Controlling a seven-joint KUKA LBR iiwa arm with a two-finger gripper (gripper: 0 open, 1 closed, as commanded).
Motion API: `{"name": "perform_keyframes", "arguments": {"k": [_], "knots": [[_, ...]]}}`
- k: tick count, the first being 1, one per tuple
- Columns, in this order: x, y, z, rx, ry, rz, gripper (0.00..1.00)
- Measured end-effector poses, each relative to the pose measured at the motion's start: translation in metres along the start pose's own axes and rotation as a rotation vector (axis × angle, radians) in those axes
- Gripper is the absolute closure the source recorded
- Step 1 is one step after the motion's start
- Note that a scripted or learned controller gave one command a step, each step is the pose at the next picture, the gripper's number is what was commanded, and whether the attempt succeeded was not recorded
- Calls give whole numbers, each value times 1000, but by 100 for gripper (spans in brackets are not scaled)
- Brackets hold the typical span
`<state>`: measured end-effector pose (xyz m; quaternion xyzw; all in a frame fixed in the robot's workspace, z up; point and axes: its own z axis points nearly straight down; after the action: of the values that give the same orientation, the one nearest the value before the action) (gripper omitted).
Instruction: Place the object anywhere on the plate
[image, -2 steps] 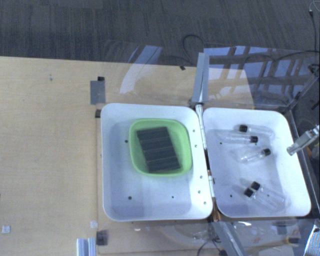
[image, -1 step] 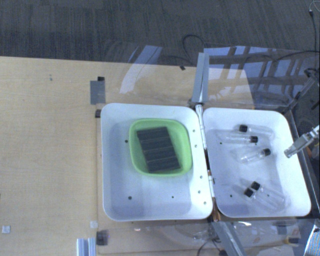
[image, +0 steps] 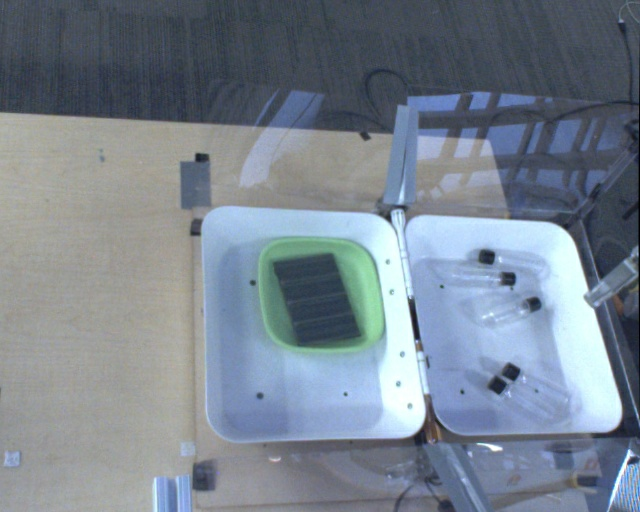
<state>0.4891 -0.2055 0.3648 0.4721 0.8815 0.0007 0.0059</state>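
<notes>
Two shallow white bins sit side by side on the bench. Left bin (image: 225, 400): a green plate (image: 372, 300) already bearing a dark ribbed block (image: 317, 298), the apparent placement target. Right bin (image: 590, 400): clear vials with black caps (image: 497, 267) (image: 510, 311) (image: 522, 388), scattered loose as pick stock. A grey part, possibly the gripper (image: 614, 283), shows right of this bin, apart from the vials; its state cannot be told.

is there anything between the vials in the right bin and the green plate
Yes. The two bins' raised rims run between the vials and the green plate in the left bin. A dark ribbed block already covers most of the plate.
</notes>
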Motion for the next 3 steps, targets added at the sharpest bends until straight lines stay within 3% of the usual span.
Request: {"name": "perform_keyframes", "arguments": {"k": [1,2,3], "knots": [[-1,0,-43,-2,-3,-292,0],[0,0,5,-1,0,-553,0],[-1,0,-40,-2,-4,-847,0]]}}
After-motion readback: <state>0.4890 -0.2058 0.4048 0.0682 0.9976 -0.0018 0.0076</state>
